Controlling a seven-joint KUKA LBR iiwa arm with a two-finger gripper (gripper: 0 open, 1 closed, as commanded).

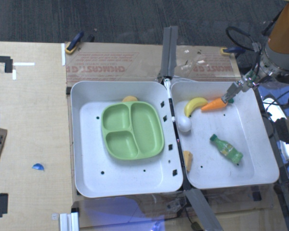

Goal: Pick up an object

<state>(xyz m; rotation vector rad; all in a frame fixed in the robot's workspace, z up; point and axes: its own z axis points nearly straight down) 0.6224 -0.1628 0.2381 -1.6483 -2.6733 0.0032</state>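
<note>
The right bin (250, 172) holds an orange carrot (213, 105), a yellow banana (194, 105), a white ball (183, 124), a small green bottle (227, 149) and a tan piece (187, 160) against its left wall. My gripper (229, 98) reaches down from the upper right, and its tip meets the carrot's right end near the bin's far wall. The carrot lies pointing left, touching the banana's tip.
In the left bin (86, 177) lies a green divided plate (133, 130), with a small yellow-orange thing (130, 99) peeking out behind it. A grey divider (169, 52) runs between the bins. Black cables (241, 37) loop beside the arm.
</note>
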